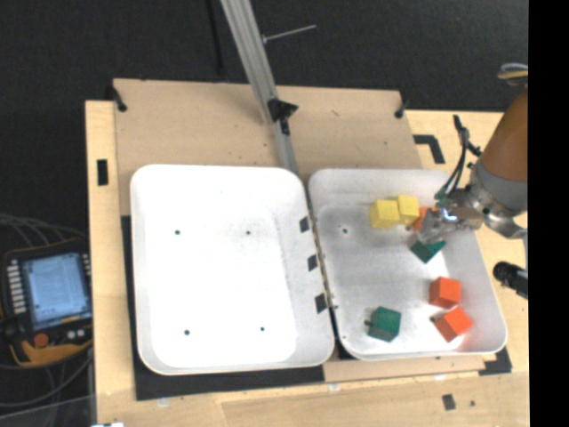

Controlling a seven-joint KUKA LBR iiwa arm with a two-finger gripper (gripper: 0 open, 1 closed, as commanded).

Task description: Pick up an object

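Over the right bin (356, 205), the tool (433, 227) hangs above a green block (428, 251) (finger state unclear).

Tool (433, 229) low in the right bin (356, 265), just above a green block (428, 251), beside yellow blocks (395, 211).

A pale wooden desk (356, 109) is seen from above. Two shallow white bins are set on it side by side: the left bin (222, 265) and the right bin (373, 265), edges nearly touching.
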